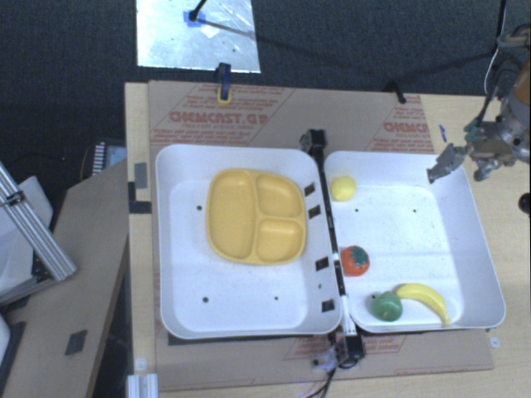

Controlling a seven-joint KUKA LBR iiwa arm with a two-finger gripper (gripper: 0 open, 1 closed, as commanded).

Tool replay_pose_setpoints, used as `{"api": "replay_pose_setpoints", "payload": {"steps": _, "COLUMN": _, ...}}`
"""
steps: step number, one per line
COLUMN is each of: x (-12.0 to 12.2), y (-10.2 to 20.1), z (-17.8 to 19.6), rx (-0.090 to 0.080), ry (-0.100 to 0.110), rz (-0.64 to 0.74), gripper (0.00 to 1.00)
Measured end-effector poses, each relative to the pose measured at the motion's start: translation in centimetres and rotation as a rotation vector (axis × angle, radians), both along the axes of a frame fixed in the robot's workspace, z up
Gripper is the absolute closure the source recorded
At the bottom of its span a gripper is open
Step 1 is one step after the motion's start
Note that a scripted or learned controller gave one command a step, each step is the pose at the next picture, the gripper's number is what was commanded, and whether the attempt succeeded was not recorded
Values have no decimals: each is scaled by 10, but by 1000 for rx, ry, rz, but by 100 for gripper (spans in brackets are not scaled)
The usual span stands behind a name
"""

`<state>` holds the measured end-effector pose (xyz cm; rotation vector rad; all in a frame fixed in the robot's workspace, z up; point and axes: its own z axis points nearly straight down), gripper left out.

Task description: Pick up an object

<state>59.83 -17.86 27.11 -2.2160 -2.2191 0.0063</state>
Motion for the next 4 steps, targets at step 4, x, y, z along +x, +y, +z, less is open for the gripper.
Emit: {"api": "replay_pose_setpoints", "payload": {"steps": 4, "x": -9, "y": -10, "z": -178, "rx": 0, "ry": -3, "rz": -1, "gripper": 0}}
